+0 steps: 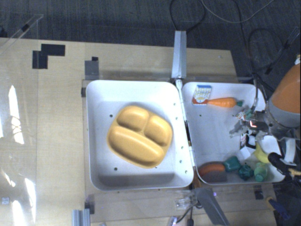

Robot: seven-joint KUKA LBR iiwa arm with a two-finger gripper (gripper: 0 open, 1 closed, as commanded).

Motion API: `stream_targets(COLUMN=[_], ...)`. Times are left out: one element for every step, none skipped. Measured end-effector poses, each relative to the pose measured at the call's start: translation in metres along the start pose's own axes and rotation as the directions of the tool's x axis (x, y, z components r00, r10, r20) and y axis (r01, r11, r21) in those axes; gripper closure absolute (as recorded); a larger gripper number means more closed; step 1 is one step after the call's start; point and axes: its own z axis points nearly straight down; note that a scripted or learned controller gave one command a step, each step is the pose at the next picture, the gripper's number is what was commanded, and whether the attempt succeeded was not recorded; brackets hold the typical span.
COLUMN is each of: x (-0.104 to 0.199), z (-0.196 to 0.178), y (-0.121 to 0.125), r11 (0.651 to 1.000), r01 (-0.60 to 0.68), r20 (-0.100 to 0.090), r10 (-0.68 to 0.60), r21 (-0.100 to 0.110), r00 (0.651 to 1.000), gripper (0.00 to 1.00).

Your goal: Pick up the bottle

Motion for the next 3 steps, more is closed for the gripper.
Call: stream_targets(x=[0.079,0.036,0.065], z=[0.002,-0.038,-0.028], y=[-0.047,-0.041,-0.042], r11=[0.989,0.967,0.948], r01=[-0.148,-0.256,-0.318], r20=[-0.001,0.000,-0.001], r10=[0.148,0.256,0.318], r21=[0.004,0.002,0.003], r00=[0.989,0.967,0.948], gripper=[0.00,0.00,0.00])
